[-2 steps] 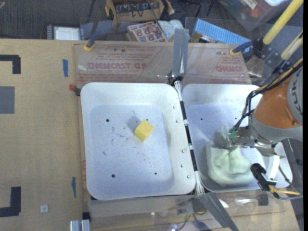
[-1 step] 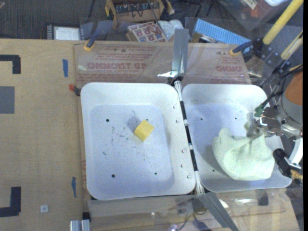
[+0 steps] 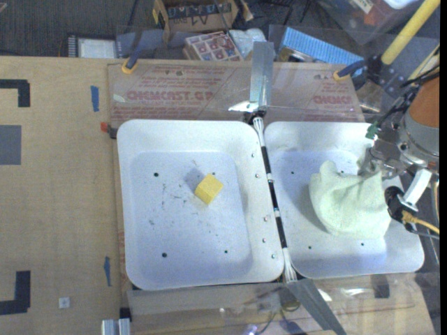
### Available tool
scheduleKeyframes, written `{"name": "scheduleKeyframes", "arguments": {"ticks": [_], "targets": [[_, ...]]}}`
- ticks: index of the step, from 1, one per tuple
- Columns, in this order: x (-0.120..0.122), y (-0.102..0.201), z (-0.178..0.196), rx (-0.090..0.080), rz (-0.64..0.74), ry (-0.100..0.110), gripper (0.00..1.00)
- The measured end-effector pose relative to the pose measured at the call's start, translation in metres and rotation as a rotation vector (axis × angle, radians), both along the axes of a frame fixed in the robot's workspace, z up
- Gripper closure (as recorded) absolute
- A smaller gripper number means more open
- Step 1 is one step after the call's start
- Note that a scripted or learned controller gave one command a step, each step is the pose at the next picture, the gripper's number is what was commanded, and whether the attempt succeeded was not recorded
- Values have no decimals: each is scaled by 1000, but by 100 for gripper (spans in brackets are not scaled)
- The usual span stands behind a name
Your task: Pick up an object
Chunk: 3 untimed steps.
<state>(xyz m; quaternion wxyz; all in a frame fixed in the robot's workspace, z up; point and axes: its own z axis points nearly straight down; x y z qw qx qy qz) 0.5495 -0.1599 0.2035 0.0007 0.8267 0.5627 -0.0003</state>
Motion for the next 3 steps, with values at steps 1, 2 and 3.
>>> {"name": "scheduleKeyframes", "arguments": {"ticks": [1, 2, 3], "targets": [[-18, -39, 8, 2, 179, 3, 100], [-70, -52, 58, 2, 248, 2, 100], [-70, -46, 110, -1, 147, -1, 100]]}}
